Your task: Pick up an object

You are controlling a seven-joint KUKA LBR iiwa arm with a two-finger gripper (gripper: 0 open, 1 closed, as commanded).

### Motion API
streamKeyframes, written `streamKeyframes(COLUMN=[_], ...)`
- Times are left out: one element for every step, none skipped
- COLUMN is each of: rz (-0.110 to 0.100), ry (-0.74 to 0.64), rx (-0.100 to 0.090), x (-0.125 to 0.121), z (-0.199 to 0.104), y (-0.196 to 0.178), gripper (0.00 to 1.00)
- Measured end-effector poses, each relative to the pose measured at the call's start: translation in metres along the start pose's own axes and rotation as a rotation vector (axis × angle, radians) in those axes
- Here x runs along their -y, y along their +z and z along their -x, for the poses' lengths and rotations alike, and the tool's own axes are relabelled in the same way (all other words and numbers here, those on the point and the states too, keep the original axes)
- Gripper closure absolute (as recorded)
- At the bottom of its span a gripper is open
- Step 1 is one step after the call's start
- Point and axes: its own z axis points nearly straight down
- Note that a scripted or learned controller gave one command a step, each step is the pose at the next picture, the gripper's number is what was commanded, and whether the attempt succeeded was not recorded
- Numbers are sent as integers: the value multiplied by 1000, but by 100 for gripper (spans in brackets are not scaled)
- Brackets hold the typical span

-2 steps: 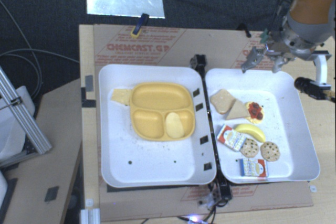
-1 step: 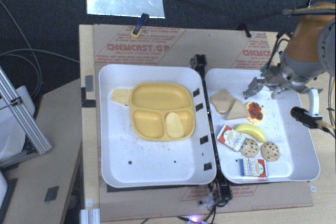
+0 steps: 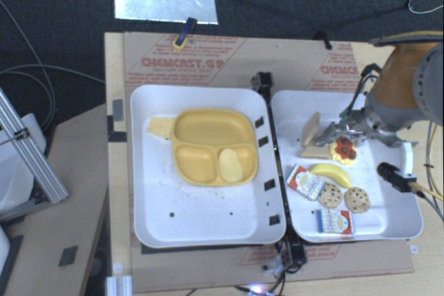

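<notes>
Small blue and white carton at near edge of right bin, two cookies and banana behind it, hand low over red and yellow toy, its grip state unclear, yellow divided tray in left bin.

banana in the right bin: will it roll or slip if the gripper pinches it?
The banana is curved, so it probably rocks or pivots rather than rolls. Its smooth, glossy-looking skin may slip from a pinch. Cookies and a red-and-white packet crowd it, so a push likely shoves them too.
</notes>
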Motion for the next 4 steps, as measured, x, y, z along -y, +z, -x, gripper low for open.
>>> streamKeyframes(rz=[1, -2, 0, -1], ry=[2, -7, 3, -9], rx=[4, 4, 4, 3], x=[63, 9, 81, 18], z=[-6, -16, 5, -43], y=[-3, 1, -1, 1], gripper=[0, 0, 0, 0])
